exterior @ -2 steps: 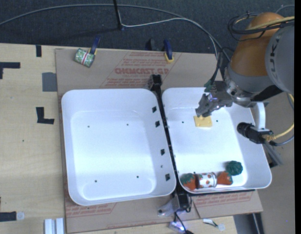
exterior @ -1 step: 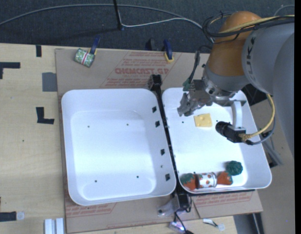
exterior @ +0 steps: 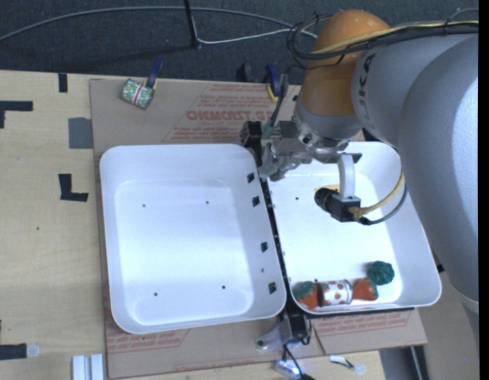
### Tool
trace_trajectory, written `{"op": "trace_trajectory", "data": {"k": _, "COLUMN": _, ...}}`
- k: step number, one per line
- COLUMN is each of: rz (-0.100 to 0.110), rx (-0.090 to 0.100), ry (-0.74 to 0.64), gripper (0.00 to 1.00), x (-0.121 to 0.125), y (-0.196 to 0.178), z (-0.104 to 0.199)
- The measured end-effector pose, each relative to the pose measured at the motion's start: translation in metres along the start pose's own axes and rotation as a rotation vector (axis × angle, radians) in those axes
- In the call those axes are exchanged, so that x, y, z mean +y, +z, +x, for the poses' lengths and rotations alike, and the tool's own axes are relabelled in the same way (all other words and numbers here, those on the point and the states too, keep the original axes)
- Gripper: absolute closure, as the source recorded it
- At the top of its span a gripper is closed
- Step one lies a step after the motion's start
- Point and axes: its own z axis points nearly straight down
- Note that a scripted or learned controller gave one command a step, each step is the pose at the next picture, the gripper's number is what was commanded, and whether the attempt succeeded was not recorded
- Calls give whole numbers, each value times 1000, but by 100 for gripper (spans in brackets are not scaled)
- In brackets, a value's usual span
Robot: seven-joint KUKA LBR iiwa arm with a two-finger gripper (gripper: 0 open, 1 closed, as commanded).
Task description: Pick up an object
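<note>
Left white bin [exterior: 126, 212] sits on the bench [exterior: 31, 212] over a cardboard sheet [exterior: 213, 109], nothing visible inside it. A small green patterned block [exterior: 137, 93] lies on the cardboard above the left bin, well apart from both bins. Right white bin [exterior: 308, 236] touches the left one along a clipped divider edge. Along its near wall, in a row: a green-and-orange piece [exterior: 307, 293], a red-and-white can [exterior: 335, 292] on its side, an orange-red piece [exterior: 365, 290], and a dark teal lump [exterior: 380, 272] just above it. Arm [exterior: 403, 85] reaches in from the right, orange band over the far edge of the right bin. End effector [exterior: 272, 155] hangs at the far end of the divider; cannot tell its state.
</note>
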Motion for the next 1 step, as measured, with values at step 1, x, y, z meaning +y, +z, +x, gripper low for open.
{"op": "trace_trajectory", "data": {"k": 1, "rz": -2, "rx": 0, "ry": 0, "gripper": 100, "x": 16, "y": -12, "z": 45}}
